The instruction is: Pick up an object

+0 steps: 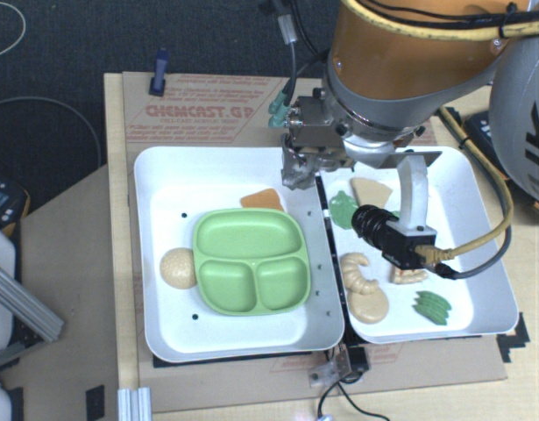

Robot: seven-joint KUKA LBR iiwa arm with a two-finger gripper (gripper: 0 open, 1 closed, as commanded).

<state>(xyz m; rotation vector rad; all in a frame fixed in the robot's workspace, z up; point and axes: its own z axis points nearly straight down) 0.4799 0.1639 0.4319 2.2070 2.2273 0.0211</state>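
Orange wedge [262, 201] is my pick for this try: it lies in the left bin [155, 191], toward the far wall, against the far rim of the green divided tray [250, 261] and just beside the gripper [297, 179]. From here it looks like a small play-food piece, so I expect it to be light, stiff and rather slick, liable to skid or flip rather than deform. It lies low and flat, so I'd take it across its narrow width, from straight above, rather than along its length. I cannot tell whether the claw is wide or narrow, as the wrist housing covers it, and I see nothing held in it. Room is tight. The gripper hangs right over the two inner rims where the left bin meets the right bin [479, 235], and the tray hems the wedge in on the near side. I cannot tell whether the wedge's near edge touches the tray or slips under it. Open floor lies to the wedge's left and beyond it, so I'd approach from that side. The green leaf-shaped piece [343, 209] and pale wedge [372, 189] in the right bin sit near the rims, apart from my target.
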